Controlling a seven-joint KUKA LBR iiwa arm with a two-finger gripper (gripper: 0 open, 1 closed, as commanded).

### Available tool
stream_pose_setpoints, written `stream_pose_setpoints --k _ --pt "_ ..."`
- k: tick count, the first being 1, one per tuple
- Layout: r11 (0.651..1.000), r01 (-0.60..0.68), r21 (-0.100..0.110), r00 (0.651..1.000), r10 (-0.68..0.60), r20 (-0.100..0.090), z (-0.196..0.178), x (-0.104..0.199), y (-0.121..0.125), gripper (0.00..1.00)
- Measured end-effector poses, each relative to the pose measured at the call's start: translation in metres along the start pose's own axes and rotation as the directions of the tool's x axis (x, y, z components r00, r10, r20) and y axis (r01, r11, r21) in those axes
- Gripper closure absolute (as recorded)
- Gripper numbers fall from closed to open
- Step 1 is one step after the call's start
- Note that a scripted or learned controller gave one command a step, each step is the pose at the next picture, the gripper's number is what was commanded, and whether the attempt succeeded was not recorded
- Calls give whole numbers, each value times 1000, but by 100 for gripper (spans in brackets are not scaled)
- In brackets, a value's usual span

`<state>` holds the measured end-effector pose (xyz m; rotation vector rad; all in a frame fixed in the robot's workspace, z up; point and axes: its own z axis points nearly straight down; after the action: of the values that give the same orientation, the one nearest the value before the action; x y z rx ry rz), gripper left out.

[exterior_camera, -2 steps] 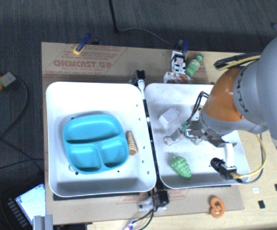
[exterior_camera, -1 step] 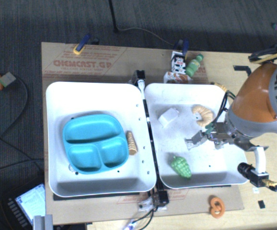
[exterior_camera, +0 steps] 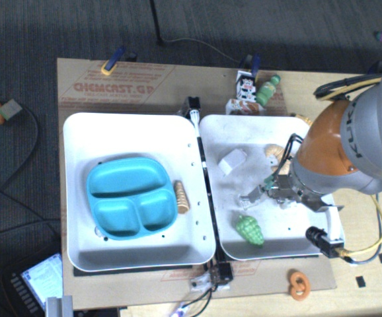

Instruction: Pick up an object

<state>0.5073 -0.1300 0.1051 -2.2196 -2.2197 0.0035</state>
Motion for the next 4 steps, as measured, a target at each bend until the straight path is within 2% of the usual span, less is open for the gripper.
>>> stream_pose_setpoints --k 1,2,4 --pt "1000 0 0 1000 0 0 8 11 -22 0" --pt "1000 1 -3 1000 -1 -1 -5 36 -24 0" --pt "1000 0 0 1000 0 0 11 29 -24 0"
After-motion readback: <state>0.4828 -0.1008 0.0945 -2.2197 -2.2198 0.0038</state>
